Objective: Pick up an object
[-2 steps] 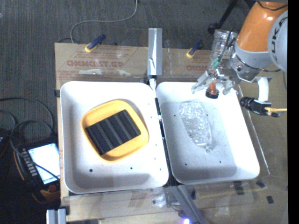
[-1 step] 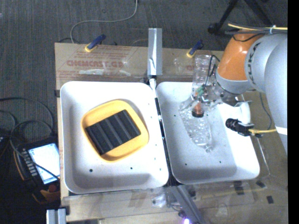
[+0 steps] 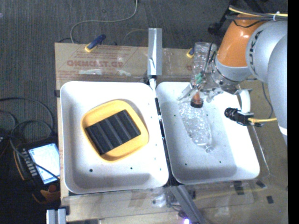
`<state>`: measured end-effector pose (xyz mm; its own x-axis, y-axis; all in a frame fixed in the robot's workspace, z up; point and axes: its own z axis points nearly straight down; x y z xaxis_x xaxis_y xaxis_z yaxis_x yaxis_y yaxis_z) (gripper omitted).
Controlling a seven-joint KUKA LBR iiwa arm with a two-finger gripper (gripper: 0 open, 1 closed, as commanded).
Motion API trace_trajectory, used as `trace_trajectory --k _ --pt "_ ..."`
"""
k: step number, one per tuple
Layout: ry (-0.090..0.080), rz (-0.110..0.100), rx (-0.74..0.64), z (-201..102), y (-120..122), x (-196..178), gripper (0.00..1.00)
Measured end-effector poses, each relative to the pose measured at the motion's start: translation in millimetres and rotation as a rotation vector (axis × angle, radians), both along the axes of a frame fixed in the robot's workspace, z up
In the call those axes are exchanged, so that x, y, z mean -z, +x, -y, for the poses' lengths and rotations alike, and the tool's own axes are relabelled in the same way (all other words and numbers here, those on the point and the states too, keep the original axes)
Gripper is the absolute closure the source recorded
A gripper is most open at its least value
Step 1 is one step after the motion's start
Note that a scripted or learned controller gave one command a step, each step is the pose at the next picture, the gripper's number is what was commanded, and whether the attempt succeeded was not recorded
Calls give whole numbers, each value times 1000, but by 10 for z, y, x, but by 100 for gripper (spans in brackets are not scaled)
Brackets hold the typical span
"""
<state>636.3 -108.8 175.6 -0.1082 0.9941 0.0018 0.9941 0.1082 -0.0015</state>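
A clear plastic bottle [image 3: 198, 125] with an orange-red cap [image 3: 197, 99] lies in the right bin [image 3: 233, 162], cap pointing to the far side. My gripper [image 3: 198, 95] hangs right over the cap end at the bin's far edge. Its fingers stand open, one on each side of the cap, and they do not close on the bottle. A yellow tray with a black ribbed insert [image 3: 114, 130] rests in the middle of the left bin [image 3: 74, 171].
The grey arm with its orange band [image 3: 238, 45] reaches in from the upper right. A black fitting with a yellow cable [image 3: 236, 115] juts over the right bin's right side. A metal divider post [image 3: 154, 55] stands behind the bins.
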Motion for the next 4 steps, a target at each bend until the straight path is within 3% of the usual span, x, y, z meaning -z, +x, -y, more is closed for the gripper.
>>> trace_trajectory --k 1,2,3,4 --pt "1 -3 218 351 281 720 0" --pt "6 -13 -10 590 329 757 0" --pt "3 -17 -10 591 320 670 100" --pt "0 0 -36 -246 277 -79 100"
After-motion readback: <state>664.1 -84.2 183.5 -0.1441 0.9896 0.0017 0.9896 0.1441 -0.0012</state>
